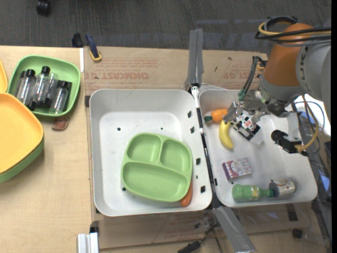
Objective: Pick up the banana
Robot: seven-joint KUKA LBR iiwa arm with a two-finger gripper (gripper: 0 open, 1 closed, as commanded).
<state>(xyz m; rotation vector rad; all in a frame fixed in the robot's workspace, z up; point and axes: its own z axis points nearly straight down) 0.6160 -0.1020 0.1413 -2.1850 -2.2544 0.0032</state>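
Note:
A yellow banana point(226, 135) lies in the right bin point(295, 188), near its left wall and back end. My gripper point(236, 117) hangs low at the banana's upper right, right beside its top end. The fingers point down and left toward the fruit. Nothing shows between them. An orange carrot point(218, 114) lies just behind the banana, next to the gripper.
The right bin also holds a purple packet point(237, 168), a green bottle point(251, 192) and a small can point(284, 186) at its front. A green divided plate point(157, 166) rests in the left bin point(105, 141), an orange thing point(186, 198) under its edge. Yellow plates and a tray of bottles sit far left.

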